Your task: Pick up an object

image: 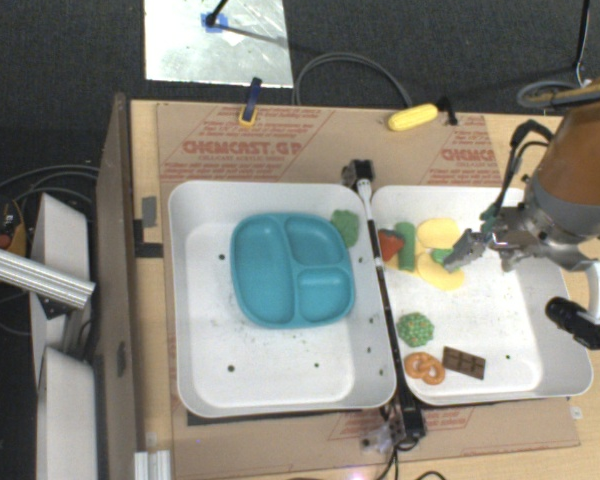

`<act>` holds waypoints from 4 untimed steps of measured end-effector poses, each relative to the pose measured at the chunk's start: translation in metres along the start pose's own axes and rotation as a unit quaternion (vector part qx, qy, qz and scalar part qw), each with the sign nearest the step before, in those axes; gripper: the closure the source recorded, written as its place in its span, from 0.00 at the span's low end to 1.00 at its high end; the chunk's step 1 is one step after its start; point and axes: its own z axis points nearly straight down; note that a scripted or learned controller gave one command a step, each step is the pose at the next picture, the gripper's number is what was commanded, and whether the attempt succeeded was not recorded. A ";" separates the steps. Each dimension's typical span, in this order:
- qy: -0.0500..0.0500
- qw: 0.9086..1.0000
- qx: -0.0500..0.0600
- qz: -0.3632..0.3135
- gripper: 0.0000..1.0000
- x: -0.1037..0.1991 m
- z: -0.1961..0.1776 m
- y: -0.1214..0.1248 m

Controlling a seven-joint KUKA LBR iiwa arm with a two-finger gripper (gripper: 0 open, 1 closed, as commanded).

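- The gripper [458, 254] hangs low over the right bin [540, 368], its dark fingers pointing left and down toward a cluster of toy food; whether they are spread or pressed together I cannot tell, since they blur into one dark shape.
- Just under the fingertips lies a pale yellow piece [440, 271], and a small green bit shows right at the tips; it is too small to say whether it is pinched or only lying beside them.
- A second yellow piece [438, 233] sits just above, next to a green stick-shaped item [407, 246] and a red piece [389, 243] near the divider between the bins.
- Lower in the same bin are a round green knobbly item [415, 328], a pretzel [425, 368] and a brown chocolate bar [464, 364], the last two nearly touching.
- The arm [580, 168] is cut off by the right edge and hides the bin's upper right corner.
- The left bin [210, 368] holds a blue divided plate [292, 270]; a green leafy item [346, 226] sits at the plate's upper right edge, partly overlapping it.
- On the tabletop [310, 143] behind the bins lies a yellow banana-like toy [412, 118].
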 end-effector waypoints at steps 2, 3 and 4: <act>-0.002 1.000 -0.004 -0.001 0.00 -0.072 0.155 0.089; -0.001 1.000 -0.004 -0.003 0.00 -0.023 0.155 0.143; -0.002 1.000 0.003 0.004 0.00 0.000 0.157 0.057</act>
